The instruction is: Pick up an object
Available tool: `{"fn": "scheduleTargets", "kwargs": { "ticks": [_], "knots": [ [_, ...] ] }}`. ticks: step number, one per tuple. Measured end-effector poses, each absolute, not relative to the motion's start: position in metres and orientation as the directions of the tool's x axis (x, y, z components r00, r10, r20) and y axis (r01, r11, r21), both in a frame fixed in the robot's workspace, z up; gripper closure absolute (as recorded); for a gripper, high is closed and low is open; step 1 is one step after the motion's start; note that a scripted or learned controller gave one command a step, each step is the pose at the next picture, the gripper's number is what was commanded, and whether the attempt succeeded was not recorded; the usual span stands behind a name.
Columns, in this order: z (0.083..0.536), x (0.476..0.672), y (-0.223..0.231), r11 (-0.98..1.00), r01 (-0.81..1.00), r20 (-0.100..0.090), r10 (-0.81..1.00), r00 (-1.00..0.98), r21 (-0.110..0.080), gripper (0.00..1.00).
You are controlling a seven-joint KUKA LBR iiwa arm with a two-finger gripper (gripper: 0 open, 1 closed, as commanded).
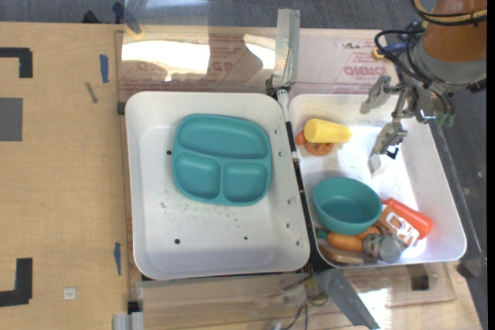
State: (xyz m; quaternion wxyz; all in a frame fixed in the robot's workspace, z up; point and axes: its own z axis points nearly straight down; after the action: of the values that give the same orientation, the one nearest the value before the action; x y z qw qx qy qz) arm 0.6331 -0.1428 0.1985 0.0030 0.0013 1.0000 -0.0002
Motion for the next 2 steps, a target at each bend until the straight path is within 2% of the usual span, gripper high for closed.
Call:
{"fn": "scheduleTargets", "kwargs": {
  "ticks": [1, 2],
  "knots": [
    [0.126, 0.635, -0.1, 0.999, -0.035, -0.009, -0.035, -0.999, 0.0, 0.0],
    [0.089, 0.633, -0.106, 0.999, -0.051, -0.008, -0.051, -0.999, -0.001, 0.0]
  ]
}}
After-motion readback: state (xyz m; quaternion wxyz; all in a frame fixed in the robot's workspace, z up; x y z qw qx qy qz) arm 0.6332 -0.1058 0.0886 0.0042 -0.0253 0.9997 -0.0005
